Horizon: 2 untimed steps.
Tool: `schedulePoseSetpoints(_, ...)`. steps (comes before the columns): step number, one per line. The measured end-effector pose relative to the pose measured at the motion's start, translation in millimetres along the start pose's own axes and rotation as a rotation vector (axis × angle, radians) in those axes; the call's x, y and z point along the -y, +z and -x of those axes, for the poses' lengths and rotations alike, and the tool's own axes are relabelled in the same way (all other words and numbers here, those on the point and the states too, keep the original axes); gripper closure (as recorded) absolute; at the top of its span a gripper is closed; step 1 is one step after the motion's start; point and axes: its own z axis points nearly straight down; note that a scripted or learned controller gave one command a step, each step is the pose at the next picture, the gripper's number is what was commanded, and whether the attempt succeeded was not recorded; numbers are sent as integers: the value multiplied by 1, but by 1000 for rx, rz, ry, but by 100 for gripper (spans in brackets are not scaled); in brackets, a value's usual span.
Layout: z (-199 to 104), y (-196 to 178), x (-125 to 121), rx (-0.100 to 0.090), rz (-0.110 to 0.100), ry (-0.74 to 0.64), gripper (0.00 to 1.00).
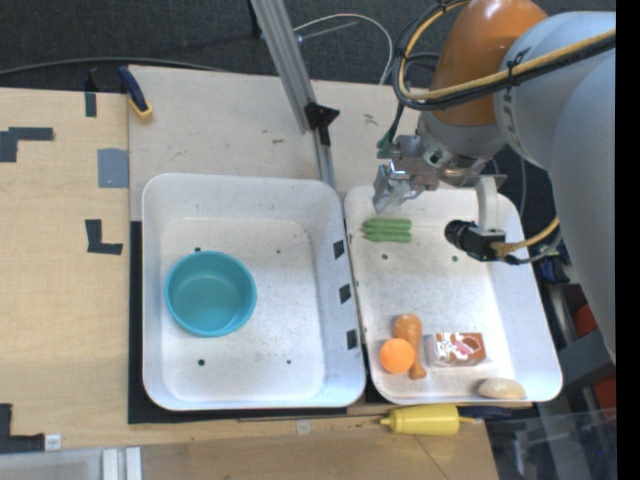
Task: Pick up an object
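While the green bean pod (387, 231) lies flat near the far end of the right bin (520, 298), we see the gripper (392, 192) just above it, holding nothing; we cannot tell its state. A blue bowl (210, 293) sits in the left bin (160, 208)

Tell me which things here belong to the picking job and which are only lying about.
Job:
- tool, above the green vegetable
- green vegetable, right bin
- carrot, orange, packet, pale lump, right bin
- blue bowl, left bin

Lying about:
- yellow bottle, on the bench in front of the bins
- clamp, far bench corner
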Motion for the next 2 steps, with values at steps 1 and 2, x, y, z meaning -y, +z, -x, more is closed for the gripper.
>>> schedulePoseSetpoints(1, -56, -3, -19, 0, 2, -1, 100)
schedulePoseSetpoints(2, -105, -1, -34, 0, 2, 0, 100)
